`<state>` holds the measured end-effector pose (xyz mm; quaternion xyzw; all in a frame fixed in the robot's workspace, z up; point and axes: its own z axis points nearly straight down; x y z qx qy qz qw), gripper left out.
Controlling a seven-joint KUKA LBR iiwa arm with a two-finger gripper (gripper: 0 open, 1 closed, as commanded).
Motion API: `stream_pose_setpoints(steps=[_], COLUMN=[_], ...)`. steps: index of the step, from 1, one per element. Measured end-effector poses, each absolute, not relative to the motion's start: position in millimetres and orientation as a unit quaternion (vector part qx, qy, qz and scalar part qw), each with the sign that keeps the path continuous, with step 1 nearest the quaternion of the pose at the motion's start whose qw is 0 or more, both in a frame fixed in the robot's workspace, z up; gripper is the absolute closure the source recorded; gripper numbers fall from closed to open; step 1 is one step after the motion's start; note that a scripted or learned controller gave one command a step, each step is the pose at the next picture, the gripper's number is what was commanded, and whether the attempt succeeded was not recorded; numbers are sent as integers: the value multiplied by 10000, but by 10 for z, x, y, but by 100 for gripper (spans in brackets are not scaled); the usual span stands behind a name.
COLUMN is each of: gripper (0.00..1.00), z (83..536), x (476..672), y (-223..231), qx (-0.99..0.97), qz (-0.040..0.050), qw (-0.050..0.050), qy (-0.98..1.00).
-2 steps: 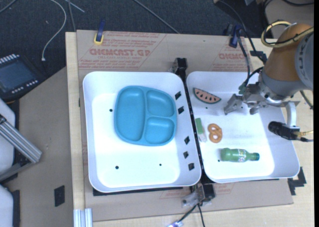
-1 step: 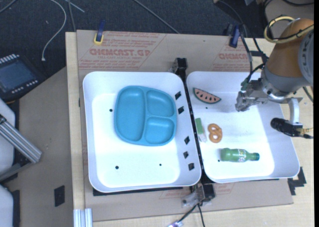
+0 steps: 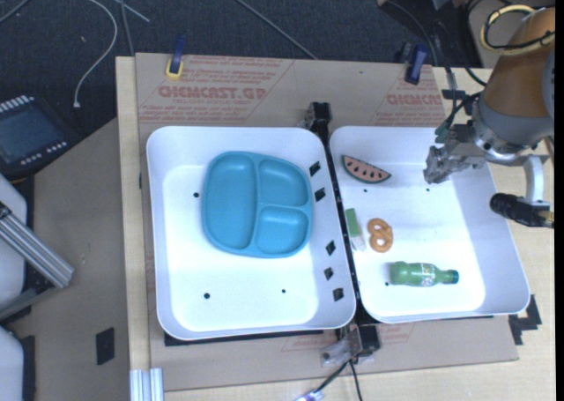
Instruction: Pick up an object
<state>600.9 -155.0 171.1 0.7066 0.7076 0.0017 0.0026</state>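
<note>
The pincer (image 3: 438,167) hangs over the upper right part of the right bin (image 3: 493,241), toward two o'clock from that bin's middle, on the end of the grey arm (image 3: 515,82) that comes in from the right. Its tips are a dark, blurred cluster from this slanted height, so I cannot tell whether it is open or closed, and nothing can be seen between them.

The right bin holds four things. A watermelon slice (image 3: 365,169) lies at about ten o'clock from the bin's middle, its long axis running from upper left to lower right, the green rind along the lower edge. It sits near the pincer but apart from it, at the pincer's nine o'clock. A small green block (image 3: 352,224) lies just beside the left wall, its long axis near vertical, pointing twelve to six. A pretzel (image 3: 380,234) rests just beside the block, at its three to four o'clock. A green bottle (image 3: 422,275) lies on its side at about six o'clock in the bin, its long axis almost level, the narrow neck end pointing to three o'clock and the broad base to nine.

The left bin (image 3: 176,214) holds a blue divided plate (image 3: 257,204), lying flat in the upper middle, with three compartments.
</note>
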Motion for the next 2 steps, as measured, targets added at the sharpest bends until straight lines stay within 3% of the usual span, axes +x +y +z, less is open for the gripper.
stream_pose_setpoints(steps=[1, 2], gripper=[100, 100], z=[2183, 2291], x=[6025, 5949], y=[-1551, -1077], qx=[7067, 7052], qz=[18, 11], qw=[29, -10], qy=[7075, 7090])
